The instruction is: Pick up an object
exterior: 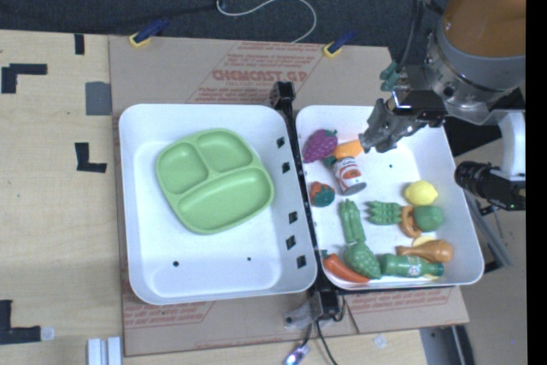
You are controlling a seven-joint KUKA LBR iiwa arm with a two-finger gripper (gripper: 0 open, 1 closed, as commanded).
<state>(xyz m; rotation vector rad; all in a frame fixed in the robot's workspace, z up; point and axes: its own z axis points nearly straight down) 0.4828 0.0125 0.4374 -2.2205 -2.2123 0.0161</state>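
The small orange-capped toy bottle [349, 169], light, rigid and probably slippery, is lying beside the pincer [379, 138], whose clench state I cannot tell.

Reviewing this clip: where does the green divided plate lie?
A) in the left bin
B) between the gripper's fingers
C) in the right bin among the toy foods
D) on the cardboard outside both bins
A: the green divided plate lies flat on the floor of the left bin, while the toy foods sit in the right bin.
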